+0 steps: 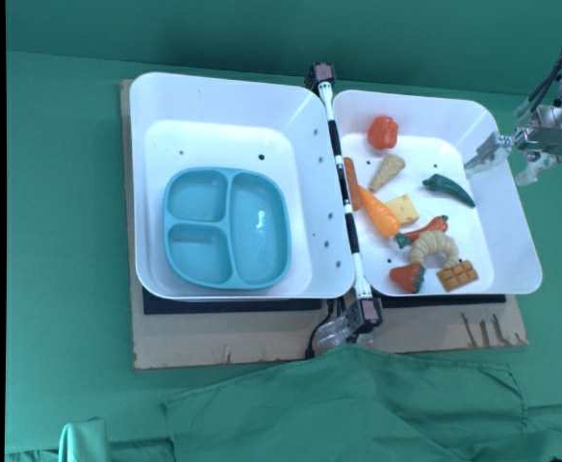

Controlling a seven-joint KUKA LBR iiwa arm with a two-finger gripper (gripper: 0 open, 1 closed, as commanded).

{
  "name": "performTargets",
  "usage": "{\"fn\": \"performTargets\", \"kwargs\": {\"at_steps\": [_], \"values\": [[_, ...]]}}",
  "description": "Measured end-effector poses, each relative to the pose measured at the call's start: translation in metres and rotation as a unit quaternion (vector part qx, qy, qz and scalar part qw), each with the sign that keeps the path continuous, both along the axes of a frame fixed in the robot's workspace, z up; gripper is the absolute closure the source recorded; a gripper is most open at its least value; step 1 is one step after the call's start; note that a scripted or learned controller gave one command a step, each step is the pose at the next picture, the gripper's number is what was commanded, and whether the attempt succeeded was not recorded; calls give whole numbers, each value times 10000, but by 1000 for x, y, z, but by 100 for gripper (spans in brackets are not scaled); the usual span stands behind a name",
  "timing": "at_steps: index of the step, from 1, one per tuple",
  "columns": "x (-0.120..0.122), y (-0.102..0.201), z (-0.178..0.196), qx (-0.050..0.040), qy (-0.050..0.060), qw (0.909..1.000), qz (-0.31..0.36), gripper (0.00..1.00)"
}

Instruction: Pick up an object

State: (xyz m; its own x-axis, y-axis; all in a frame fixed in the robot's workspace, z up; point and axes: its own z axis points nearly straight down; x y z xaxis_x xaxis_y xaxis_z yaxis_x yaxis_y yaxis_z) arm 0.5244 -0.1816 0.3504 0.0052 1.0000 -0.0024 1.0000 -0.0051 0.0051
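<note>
Green cloth-covered bench (60, 258), brown board (214, 352) beneath (edges worn), rumpled green fabric (358, 412) in front

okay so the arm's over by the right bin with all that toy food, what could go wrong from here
The gripper sits over the right bin's far rim, so coming down there may hit the wall. The nearest piece, the green pepper, is thin and may slip. The shrimp, strawberry and waffle crowd together, so a grab could nudge neighbours.

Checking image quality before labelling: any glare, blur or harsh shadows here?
Camera view: lighting is even and soft, shadows faint; a pale sheen on the blue divided plate; toy food in the right bin is sharp; the gripper at the edge looks slightly soft.
</note>
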Motion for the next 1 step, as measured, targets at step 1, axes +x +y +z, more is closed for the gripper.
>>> {"fn": "performTargets", "kwargs": {"at_steps": [1], "values": [[1,-1,13,-16,-36,10000,-17,100]]}}
